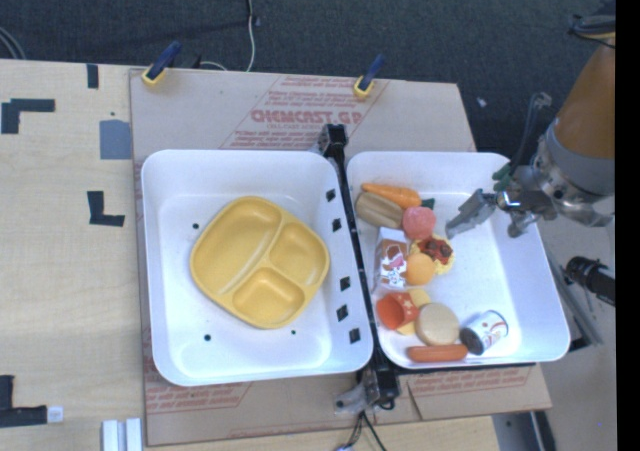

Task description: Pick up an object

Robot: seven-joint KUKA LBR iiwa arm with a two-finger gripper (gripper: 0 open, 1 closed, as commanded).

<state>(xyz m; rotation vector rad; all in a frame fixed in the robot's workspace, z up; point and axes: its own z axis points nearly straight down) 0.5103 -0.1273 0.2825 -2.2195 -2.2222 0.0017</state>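
The right bin [520,284] holds a heap of toy food along its left side: an orange carrot [392,193], a brown bread roll [377,210], a red piece [420,223], a yellow-orange piece [430,261], a printed packet [391,265], an orange cup [392,311], a round tan bun [437,323], a red sausage [437,352] and a small can [486,329]. My gripper [484,227] hangs over the upper middle of this bin, to the right of the red piece. Its fingers are spread open, with nothing between them.
A yellow compartment plate [260,259] lies in the left bin [165,269]. A black divider [345,249] runs between the bins. Blue and yellow clamps [368,74] pin the cardboard at the back. The arm's body [585,139] stands at the right.
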